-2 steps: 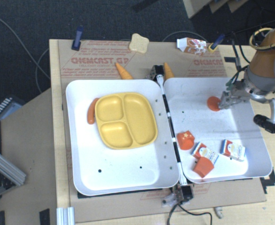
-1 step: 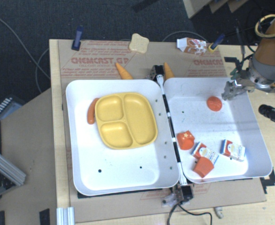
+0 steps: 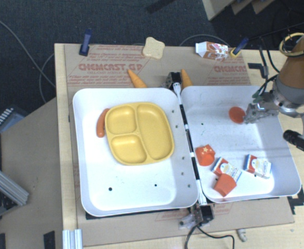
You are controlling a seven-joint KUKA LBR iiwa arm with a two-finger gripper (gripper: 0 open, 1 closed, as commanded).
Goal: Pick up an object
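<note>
My gripper [image 3: 251, 114] hangs over the upper part of the right bin [image 3: 276, 139], its fingers pointing left. A small round red-orange object [image 3: 237, 114] lies in the bin just left of the fingertips, touching or nearly touching them. Further down the right bin lie a red strawberry-like piece [image 3: 205, 155], a red and white carton [image 3: 225, 168], a red block [image 3: 224, 184] and another red and white carton [image 3: 258, 166]. Nothing shows between the fingers.
The left bin [image 3: 90, 154] holds a yellow divided plate [image 3: 139, 133] with a red sausage [image 3: 100, 123] beside it. On the bench behind the bins lie a bread slice [image 3: 153, 47], two carrots [image 3: 136, 79], a milk carton [image 3: 212, 50] and a blue clip [image 3: 85, 42].
</note>
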